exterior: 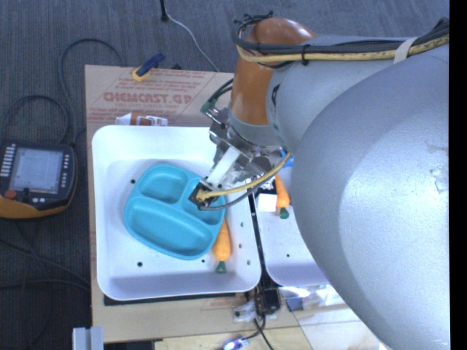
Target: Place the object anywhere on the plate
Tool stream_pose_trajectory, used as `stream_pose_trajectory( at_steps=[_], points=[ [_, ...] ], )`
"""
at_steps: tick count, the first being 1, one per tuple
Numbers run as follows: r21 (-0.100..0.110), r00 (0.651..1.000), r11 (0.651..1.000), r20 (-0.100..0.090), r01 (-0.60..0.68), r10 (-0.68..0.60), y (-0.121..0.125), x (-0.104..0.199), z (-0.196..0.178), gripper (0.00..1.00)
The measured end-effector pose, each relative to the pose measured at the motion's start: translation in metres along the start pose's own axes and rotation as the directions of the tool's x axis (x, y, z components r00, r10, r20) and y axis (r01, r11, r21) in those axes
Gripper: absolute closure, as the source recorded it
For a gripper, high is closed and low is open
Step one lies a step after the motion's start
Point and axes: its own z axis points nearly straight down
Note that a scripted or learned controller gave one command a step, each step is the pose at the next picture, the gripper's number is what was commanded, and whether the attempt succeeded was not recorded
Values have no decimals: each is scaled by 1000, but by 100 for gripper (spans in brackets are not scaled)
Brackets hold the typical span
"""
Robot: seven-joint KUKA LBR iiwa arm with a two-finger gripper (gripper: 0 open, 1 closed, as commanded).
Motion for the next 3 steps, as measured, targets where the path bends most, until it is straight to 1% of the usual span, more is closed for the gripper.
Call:
stream_pose_trajectory(
  at_steps=[1, 2, 3],
  points=[
    [3, 994, 994, 9, -112, 112, -51, 45, 46, 100],
    [2, 1000, 1000, 1, 10, -10, -62, 40, -10, 100],
    [-2, 968, 968, -4, 251, -251, -89, 24, -144, 100]
  ],
)
